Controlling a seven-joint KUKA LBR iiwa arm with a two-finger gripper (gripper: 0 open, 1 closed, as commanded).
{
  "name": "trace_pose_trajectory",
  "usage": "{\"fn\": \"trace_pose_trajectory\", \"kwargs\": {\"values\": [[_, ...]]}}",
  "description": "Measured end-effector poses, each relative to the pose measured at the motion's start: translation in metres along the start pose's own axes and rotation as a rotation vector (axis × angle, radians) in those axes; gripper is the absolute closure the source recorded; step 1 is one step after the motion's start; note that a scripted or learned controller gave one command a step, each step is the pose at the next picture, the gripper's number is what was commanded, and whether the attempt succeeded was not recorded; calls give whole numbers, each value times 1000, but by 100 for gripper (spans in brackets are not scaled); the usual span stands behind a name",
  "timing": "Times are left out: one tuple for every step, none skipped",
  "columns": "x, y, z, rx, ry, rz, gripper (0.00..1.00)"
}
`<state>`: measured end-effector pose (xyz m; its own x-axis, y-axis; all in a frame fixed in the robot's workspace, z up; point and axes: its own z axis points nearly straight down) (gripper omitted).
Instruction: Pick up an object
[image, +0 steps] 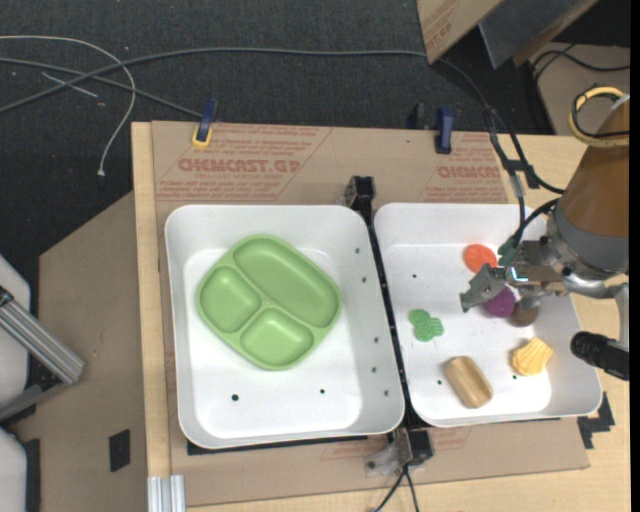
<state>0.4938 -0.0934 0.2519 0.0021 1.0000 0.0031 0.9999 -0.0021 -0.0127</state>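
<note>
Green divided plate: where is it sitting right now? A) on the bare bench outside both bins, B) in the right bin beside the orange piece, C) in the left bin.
C: the green divided plate lies flat in the left bin, while the small items lie in the right bin.

Two shallow white plastic bins sit side by side on the bench. The left bin (190, 400) holds a green three-compartment plate (268, 300) toward its upper left. In the right bin (560, 400), an orange piece (478, 256) lies uppermost, a purple lump (500, 302) just below it, a small green toy (427, 325) left of centre, a tan cylinder (467, 381) at the lower middle, a yellow ridged piece (531, 356) to its right.
</note>
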Motion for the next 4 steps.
{"fn": "trace_pose_trajectory", "kwargs": {"values": [[0,2,-5,-11,-1,-2,0],[1,5,55,-11,-2,-2,0],[-8,8,104,-6,-1,-1,0],[-4,8,167,-4,0,-2,0]]}}
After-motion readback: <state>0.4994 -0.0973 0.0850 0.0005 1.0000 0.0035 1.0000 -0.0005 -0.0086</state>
